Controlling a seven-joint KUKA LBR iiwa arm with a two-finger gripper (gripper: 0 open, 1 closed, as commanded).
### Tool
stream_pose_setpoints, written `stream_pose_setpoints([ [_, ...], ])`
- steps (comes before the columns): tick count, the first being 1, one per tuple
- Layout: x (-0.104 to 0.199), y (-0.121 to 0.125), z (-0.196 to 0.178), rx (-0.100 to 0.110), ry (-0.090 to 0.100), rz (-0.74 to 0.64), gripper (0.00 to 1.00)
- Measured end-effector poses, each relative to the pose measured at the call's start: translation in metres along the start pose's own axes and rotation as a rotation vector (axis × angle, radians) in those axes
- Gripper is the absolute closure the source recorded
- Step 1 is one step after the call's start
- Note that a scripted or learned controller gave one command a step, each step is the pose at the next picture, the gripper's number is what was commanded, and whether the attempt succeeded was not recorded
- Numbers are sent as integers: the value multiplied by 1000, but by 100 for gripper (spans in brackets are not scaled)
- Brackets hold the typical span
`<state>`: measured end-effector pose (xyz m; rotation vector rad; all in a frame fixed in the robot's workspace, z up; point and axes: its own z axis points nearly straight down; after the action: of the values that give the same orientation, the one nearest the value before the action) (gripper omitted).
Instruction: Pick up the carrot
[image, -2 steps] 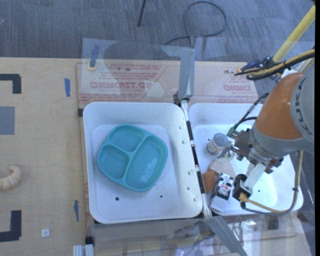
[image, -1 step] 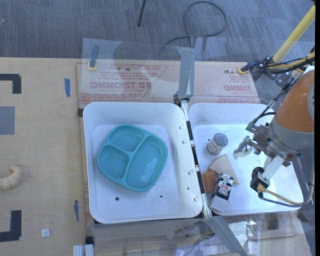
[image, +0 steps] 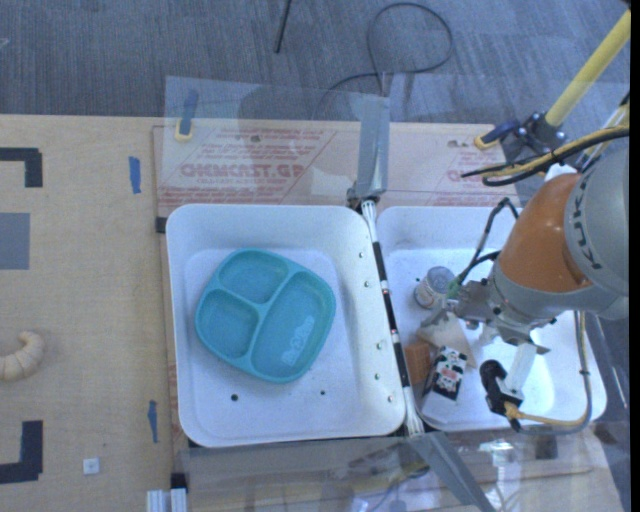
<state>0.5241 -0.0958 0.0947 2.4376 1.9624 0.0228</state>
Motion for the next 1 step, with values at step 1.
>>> stream_pose_setpoints([
  [1,-2,2,-11,-7,-1,4,100],
])
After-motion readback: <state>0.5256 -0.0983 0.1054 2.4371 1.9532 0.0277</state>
